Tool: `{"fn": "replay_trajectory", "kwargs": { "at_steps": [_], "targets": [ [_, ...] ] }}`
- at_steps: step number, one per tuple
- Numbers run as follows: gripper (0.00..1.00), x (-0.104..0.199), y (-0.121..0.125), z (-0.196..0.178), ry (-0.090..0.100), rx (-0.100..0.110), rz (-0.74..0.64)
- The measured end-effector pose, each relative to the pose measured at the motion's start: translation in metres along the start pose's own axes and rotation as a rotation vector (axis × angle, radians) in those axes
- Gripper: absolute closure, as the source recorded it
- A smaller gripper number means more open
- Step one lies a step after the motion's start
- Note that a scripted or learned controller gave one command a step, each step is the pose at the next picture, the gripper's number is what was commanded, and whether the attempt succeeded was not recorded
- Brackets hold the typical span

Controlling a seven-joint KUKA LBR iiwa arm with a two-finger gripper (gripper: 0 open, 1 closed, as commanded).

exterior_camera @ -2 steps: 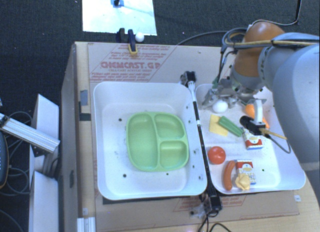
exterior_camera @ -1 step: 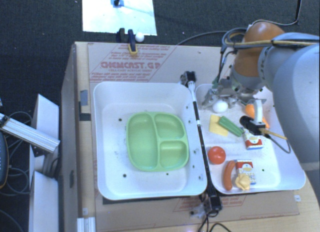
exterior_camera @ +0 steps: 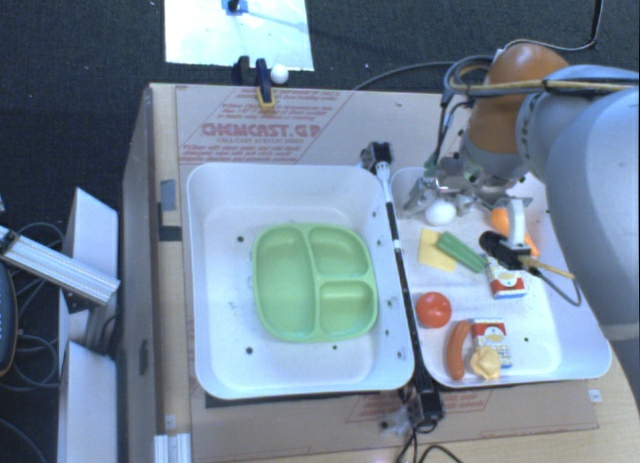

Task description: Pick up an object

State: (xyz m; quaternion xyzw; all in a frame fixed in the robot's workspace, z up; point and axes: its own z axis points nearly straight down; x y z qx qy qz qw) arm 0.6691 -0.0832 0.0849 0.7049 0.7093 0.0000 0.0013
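bench (exterior_camera: 250, 121) with two white bins, the gripper (exterior_camera: 442, 196) low at the far end of the right bin (exterior_camera: 570, 341), just over an egg (exterior_camera: 440, 214).
the arm reaches in from the right, and its two metal fingers (exterior_camera: 420, 194) stand apart, gripping nothing. the white egg lies on the bin floor just on the near side of the fingertips, about midway between them; whether it touches either one cannot be told. its long axis runs across the view, left to right, and which end is the narrow one is too small to tell. just nearer than the egg lie a yellow cheese wedge (exterior_camera: 436, 249) and a green stick (exterior_camera: 462, 251) side by side, then a tomato (exterior_camera: 433, 309) and a sausage (exterior_camera: 458, 349). the left bin (exterior_camera: 220, 201) holds a green divided plate (exterior_camera: 315, 281).
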Motion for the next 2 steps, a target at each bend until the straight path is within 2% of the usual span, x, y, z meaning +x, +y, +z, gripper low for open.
{"fn": "replay_trajectory", "kwargs": {
  "at_steps": [2],
  "targets": [
    [0.00,-0.0006,0.0000,0.0000,0.000,0.000,0.001]
  ]
}}
